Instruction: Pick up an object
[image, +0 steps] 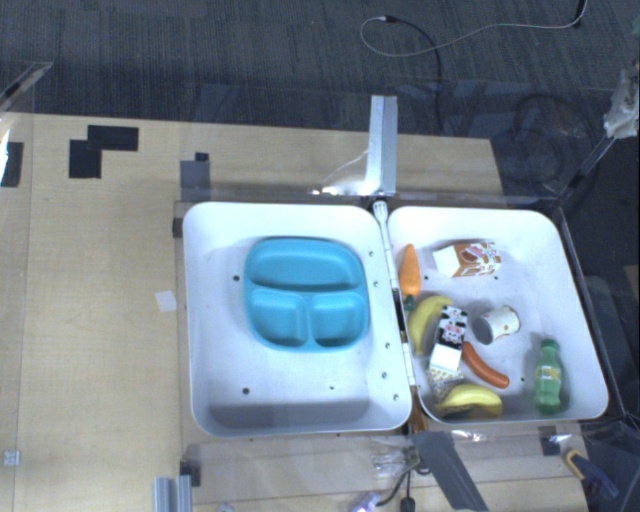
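— Two bins; which one holds the pick?

— The right bin (530, 250). The left bin (200, 300) has just a blue tray (305, 305), lying flat in its middle.

— And the claw?

— I cannot tell whether it is open or closed, and nothing here lets me say it holds anything. By the rig, the arm comes in from the right, so the right bin is the nearer one.

— What lies closest to that side?

— The bottle (547, 376), near the right wall towards the front corner and apart from the rest. Its long axis runs up and down the view, roughly along that wall. I judge a grasp should close across it, left to right.

— Anything else?

— A cup (497, 323) on its side, mid-bin, and a carton (468, 259) near the back. The remainder crowd the divider: a carrot (409, 271) lying along it, a banana (428, 318) just below that, and a sausage (485, 366) on a diagonal, near a second banana (470, 400) at the front.

— So the bottle?

— Likely the easiest pick, though the wall beside it leaves little room on that side.
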